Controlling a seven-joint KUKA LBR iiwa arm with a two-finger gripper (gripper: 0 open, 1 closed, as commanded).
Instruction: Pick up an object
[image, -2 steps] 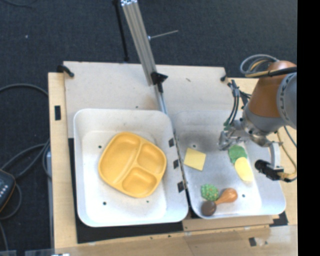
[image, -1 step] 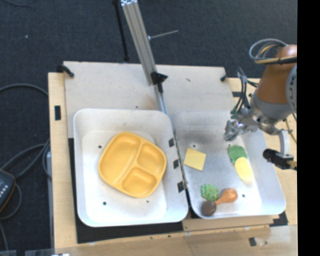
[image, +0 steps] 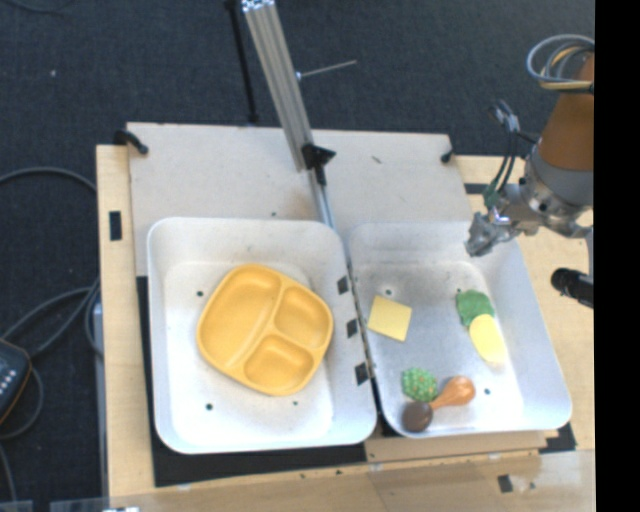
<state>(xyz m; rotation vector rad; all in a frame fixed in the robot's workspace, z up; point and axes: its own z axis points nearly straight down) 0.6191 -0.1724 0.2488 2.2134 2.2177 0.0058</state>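
Dark carpet surrounds a pale wooden bench (image: 115, 300) that bears two shallow white bins side by side. From the right the grey arm (image: 565, 150) with its orange band reaches in, and its gripper (image: 483, 238) hangs over the far rim of the right bin (image: 535, 330); whether it is open or closed cannot be told. One slanted aluminium rail (image: 285, 90) rises from behind the bins.

One yellow-orange divided plate (image: 264, 327), with three compartments, lies in the middle of the left bin (image: 180, 260).

Six small things lie in the right bin. One pale yellow square block (image: 390, 319) sits near the left wall. One green piece (image: 473, 304) touches one yellow oval piece (image: 487, 338) just in front of it, near the right wall. At the front, one knobbly green ball (image: 420, 383), one orange piece (image: 455, 392) and one dark brown ball (image: 416, 416) cluster close together.
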